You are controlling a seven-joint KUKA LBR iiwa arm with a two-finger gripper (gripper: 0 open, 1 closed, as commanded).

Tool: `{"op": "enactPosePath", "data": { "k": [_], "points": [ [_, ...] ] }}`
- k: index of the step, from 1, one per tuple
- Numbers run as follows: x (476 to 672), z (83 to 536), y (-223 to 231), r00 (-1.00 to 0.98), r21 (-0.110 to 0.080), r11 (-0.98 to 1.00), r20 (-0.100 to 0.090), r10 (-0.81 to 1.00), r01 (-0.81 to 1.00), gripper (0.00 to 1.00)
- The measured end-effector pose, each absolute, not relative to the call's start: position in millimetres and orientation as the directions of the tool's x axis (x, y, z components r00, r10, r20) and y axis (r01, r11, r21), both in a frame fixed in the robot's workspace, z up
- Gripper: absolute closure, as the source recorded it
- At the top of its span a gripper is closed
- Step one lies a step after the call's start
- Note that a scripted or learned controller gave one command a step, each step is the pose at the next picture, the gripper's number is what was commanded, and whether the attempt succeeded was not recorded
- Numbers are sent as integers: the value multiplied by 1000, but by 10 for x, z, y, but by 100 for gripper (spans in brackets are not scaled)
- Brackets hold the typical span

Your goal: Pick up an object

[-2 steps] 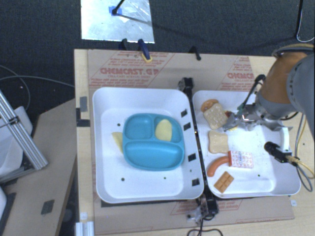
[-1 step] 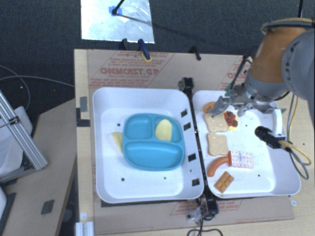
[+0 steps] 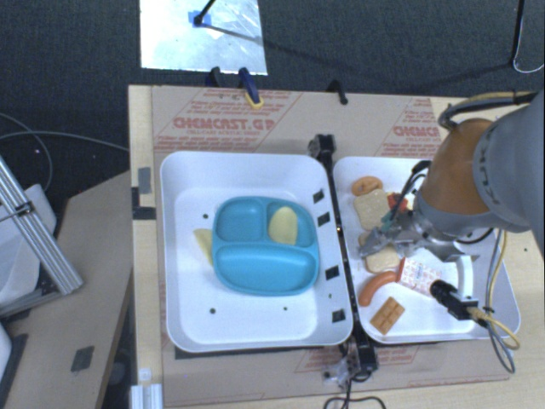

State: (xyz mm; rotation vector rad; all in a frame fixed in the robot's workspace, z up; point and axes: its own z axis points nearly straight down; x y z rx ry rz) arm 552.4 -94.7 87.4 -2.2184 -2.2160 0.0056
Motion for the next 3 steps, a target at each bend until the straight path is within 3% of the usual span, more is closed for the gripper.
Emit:
{"op": "enactPosePath", "data": {
  "k": [1, 2, 3],
  "points": [
    [6301, 1917, 108, -12, 17, 12, 1, 1000, 1000, 0],
    [6590, 1856, 843, -10, 6, 10, 3, 1000, 1000, 0],
    [6298, 1995, 1217, -6, 1, 6, 0, 1000, 1000, 0]
  ]
}}
